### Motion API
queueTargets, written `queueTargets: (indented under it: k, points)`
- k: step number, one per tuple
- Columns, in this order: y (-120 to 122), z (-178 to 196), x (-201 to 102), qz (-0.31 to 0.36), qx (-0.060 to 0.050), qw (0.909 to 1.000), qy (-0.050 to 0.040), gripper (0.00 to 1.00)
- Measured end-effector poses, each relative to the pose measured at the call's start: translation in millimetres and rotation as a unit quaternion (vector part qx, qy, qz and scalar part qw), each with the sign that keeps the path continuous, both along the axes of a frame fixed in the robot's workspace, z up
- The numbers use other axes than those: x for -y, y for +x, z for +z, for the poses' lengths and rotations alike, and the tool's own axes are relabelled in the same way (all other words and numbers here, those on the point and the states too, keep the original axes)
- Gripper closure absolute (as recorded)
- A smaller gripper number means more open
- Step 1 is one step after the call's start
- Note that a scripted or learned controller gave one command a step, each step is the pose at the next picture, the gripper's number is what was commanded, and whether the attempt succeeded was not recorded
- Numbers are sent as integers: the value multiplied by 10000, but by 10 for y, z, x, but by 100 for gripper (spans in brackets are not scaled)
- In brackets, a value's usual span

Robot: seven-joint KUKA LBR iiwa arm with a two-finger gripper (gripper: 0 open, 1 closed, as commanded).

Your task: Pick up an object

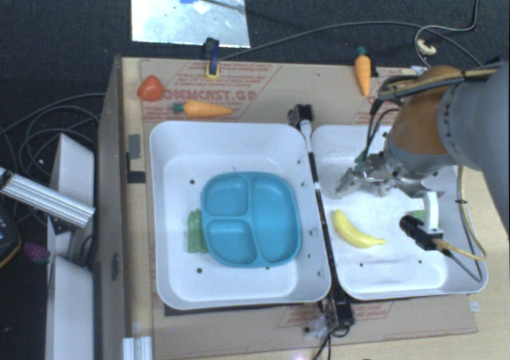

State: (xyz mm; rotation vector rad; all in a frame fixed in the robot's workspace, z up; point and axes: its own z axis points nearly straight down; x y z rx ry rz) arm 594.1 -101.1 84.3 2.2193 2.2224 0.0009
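The pincer (351, 183) hangs released over the far left of the right bin (382, 283), its fingers spread with nothing between them. A yellow banana (356, 230) lies just near of it on the bin floor. The left bin (171, 191) holds a blue divided plate (250, 218) with a green piece (195, 231) at its left edge.

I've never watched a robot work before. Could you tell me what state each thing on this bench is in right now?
Banana: lying flat in the right bin, nothing gripping it.
Blue plate: right side up in the left bin, its compartments bare.
Green piece: lying against the plate's left edge.
Claw: low over the right bin, above the banana.
Two carrots and tomato: loose outside the bins.
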Motion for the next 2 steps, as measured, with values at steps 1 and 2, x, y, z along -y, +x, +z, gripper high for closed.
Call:
queueTargets:
  k: [1, 2]
  points:
    - [564, 64, 231, 11, 15, 10000, -6, 0]
    - [753, 345, 907, 2, 20, 10000, -12, 0]
